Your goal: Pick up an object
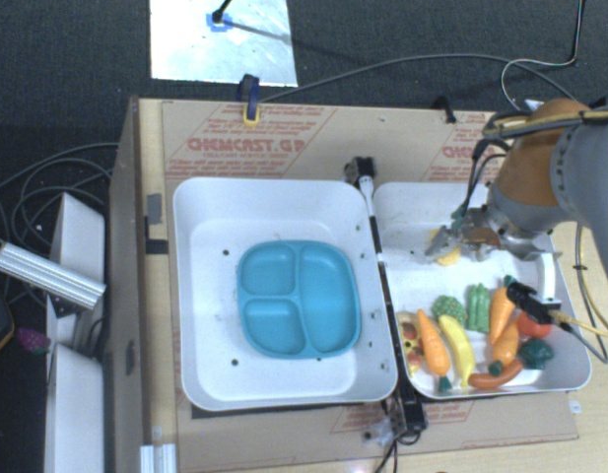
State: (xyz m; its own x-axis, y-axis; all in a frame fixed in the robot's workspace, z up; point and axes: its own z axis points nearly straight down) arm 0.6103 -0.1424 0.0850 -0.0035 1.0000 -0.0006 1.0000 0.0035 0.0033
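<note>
We see the tool (pixel 451 241) low in the right bin (pixel 407 205), over a small yellow piece (pixel 447 257). We cannot tell its finger state. A blue divided plate (pixel 298 299) sits in the left bin (pixel 210 215).

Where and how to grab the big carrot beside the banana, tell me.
Grip the carrot across its thick orange middle, coming from straight above. It lies flat, leaf end toward the divider, with the banana close alongside, so the pincer's fingers probably need to straddle it crosswise.

Divided plate (pixel 298 300) in left bin (pixel 200 264)
</note>
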